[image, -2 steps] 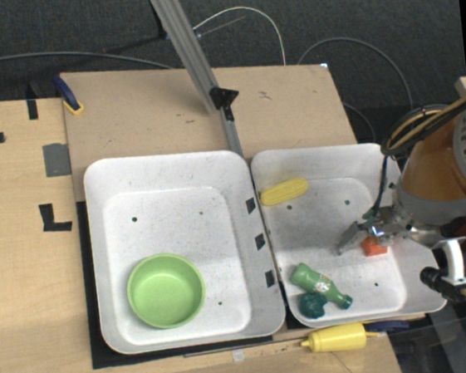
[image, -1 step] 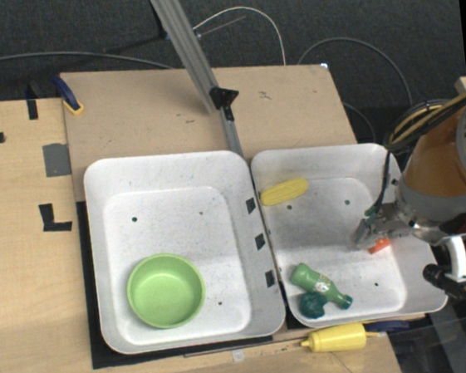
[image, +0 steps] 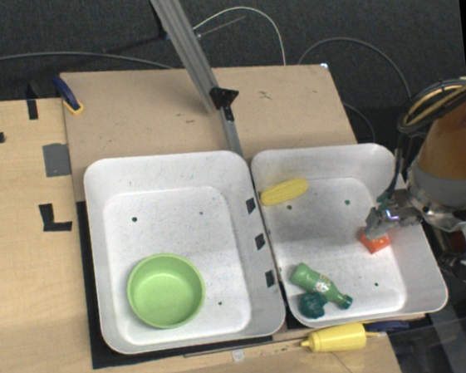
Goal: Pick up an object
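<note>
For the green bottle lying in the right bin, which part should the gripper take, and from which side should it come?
Probably the bottle's middle. The green bottle lies flat and slanted in the right bin, its thin end toward the front right, a dark green piece close beside it. Come straight from above, fingers across its width, on the body section away from that piece.

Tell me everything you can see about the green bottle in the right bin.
The green bottle lies on its side near the front edge of the right bin, slanting from upper left to lower right. It looks like glossy plastic, with a pale label band around its middle. A darker teal round object touches its underside. The gripper is apart from it.
</note>
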Tool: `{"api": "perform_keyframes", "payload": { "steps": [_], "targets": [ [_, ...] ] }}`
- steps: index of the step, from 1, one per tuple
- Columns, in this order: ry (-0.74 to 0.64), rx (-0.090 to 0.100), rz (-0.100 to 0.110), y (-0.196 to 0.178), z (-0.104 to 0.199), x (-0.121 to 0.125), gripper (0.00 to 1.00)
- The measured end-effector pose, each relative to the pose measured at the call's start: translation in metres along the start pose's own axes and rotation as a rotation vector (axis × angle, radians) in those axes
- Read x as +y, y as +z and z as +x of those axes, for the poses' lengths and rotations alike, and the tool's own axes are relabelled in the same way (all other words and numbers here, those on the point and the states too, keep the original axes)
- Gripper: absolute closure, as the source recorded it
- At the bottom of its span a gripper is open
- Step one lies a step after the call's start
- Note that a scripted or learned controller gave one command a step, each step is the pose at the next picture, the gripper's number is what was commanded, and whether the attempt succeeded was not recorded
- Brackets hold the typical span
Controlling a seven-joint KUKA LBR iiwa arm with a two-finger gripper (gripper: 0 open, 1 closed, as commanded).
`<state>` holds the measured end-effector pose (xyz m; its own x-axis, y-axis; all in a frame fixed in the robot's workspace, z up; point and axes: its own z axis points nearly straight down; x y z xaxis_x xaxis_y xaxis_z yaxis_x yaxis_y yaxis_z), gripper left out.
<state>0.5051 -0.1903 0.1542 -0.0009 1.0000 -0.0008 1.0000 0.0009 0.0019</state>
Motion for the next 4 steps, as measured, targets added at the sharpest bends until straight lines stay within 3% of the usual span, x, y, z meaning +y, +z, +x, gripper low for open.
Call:
{"api": "perform_keyframes", "payload": {
  "steps": [2,4],
  "targets": [
    [0.000,-0.001,-0.001,-0.100,-0.012,0.006,1.00],
    [-0.006,0.003,0.004,-0.100,0.089,-0.010,1.00]
  ]
}}
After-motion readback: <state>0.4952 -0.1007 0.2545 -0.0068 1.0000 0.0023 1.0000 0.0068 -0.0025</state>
